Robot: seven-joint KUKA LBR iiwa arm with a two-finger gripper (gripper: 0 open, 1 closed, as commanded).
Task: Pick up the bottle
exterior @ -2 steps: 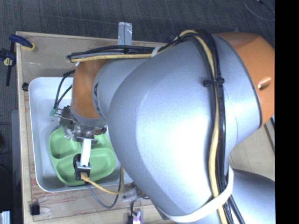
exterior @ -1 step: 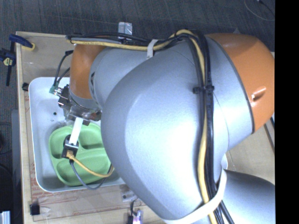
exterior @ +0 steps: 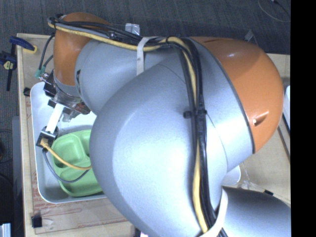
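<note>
- The grey arm (exterior: pixel 163 147) comes in from the right and bulks across nearly the whole view; its rounded links lie over most of both bins
- A broad orange shell (exterior: pixel 247 88) caps the nearer joint at upper right; the orange band (exterior: pixel 66 48) above the wrist sits at upper left
- A bundle of black and yellow cables (exterior: pixel 195 117) runs along the top of the arm, strapped down by a white tie (exterior: pixel 140 53)
- The wrist points down and to the left; the gripper (exterior: pixel 68 105) is over the far end of the left bin (exterior: pixel 52 194), close to its left wall
- Whether the gripper is open or closed cannot be told; the wrist housing hides it
- A pale green dish (exterior: pixel 74 154) lies in the left bin, below the gripper in the view and partly under the arm; it has a shallow squared hollow
- Where the bottle lies cannot be told; the arm covers most of the bins' floors
- A sliver of white rim from the right bin (exterior: pixel 239 177) peeks out at lower right
- Two blue clamps (exterior: pixel 22 43) grip the left edge of the wooden bench (exterior: pixel 24 191); a small black piece (exterior: pixel 35 221) sits at the bench's near left corner
- Dark carpet (exterior: pixel 148 4) lies beyond the bench
</note>
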